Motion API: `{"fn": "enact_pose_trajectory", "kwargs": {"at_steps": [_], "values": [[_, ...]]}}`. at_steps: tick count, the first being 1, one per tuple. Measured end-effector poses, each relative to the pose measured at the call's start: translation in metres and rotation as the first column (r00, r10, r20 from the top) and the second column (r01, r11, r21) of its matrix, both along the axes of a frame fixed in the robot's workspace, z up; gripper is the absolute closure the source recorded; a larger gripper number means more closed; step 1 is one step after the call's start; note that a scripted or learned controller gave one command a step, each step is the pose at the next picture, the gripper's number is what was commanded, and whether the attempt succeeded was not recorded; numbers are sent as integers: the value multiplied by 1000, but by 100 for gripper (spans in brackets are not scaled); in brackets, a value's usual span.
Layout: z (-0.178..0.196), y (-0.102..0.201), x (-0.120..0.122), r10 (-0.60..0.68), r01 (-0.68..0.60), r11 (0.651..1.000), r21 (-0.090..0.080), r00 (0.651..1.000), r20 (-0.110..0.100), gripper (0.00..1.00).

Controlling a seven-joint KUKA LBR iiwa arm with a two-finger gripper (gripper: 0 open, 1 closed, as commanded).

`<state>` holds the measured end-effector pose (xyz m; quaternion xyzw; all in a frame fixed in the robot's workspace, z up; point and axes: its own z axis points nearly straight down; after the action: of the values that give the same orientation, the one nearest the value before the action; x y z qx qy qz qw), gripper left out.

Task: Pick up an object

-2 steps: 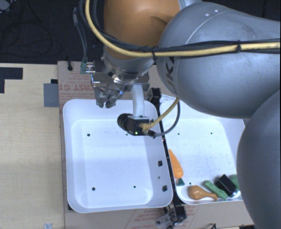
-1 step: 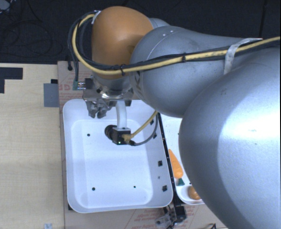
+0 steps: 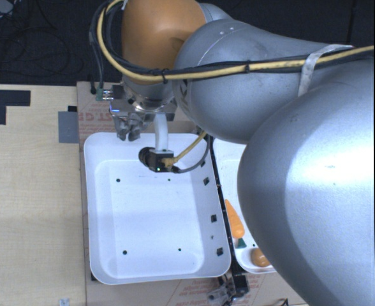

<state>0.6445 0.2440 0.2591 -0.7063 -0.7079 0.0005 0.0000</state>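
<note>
In the near left corner of the right bin lies a small orange-yellow lump. Just beyond it, along the left wall, lies what looks like a toy carrot. The gripper hangs over the left bin's far edge, well apart from both. I cannot tell whether it is open or closed.

Red printed lettering is noted on the brown cardboard sheet under the bins, in 2 places. 1 run lies along its edge by the far left corner of the left bin; the other lies along the near edge below that bin. Both are partly covered and too faint to read. No other text is legible.
</note>
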Motion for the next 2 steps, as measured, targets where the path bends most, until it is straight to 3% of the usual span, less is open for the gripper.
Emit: {"fn": "enact_pose_trajectory", "kwargs": {"at_steps": [1,2], "values": [[36,-1,0,0,0,1000,1,1000,1,100],[-35,0,-2,-2,2,1000,-3,1000,-9,100]]}}
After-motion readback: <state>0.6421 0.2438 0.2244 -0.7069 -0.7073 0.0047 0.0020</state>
